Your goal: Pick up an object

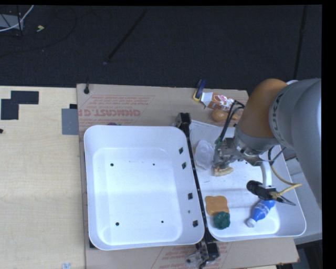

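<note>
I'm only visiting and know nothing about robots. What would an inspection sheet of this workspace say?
Surface: left bin and right bin, both white, on printed cardboard over a pale bench.
Job's things: in the right bin, orange pad, green ball, blue bottle, clear plastic piece, tan lump.
Clutter: wrapped packet and blue-yellow clip by the right bin's far edge.
Grippers: end effector just above the tan lump; contact unclear.
Cables: black cable along the wrist; loose cables on the floor.
Surroundings: dark floor; black and grey patches on the bench.

Left bin (97, 231), right bin (294, 228): two white bins, five single items.
One each: blue bottle (261, 211), green lump (221, 220), orange square (216, 204), clear cup (203, 152), tan piece (223, 171).
</note>
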You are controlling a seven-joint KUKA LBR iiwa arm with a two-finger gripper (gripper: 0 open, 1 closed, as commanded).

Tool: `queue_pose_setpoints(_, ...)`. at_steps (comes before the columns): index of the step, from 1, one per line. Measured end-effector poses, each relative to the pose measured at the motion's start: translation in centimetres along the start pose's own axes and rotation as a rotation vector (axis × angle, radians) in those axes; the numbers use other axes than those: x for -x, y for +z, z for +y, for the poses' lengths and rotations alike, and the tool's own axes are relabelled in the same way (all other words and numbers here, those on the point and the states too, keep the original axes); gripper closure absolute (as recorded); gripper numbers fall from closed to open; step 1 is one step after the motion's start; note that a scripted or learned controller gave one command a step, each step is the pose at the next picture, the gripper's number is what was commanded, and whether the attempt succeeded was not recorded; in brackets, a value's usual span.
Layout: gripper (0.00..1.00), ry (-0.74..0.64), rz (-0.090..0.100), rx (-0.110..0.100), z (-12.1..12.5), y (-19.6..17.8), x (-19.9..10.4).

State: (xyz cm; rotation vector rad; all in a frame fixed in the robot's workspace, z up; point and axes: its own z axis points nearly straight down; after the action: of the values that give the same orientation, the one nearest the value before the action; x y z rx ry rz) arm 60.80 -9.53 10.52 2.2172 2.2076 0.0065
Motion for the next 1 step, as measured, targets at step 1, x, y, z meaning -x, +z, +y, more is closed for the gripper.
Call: queue_pose_setpoints(1, 1.00, -0.006, 0.005, 0.002, 4.10, -12.01, -0.97)
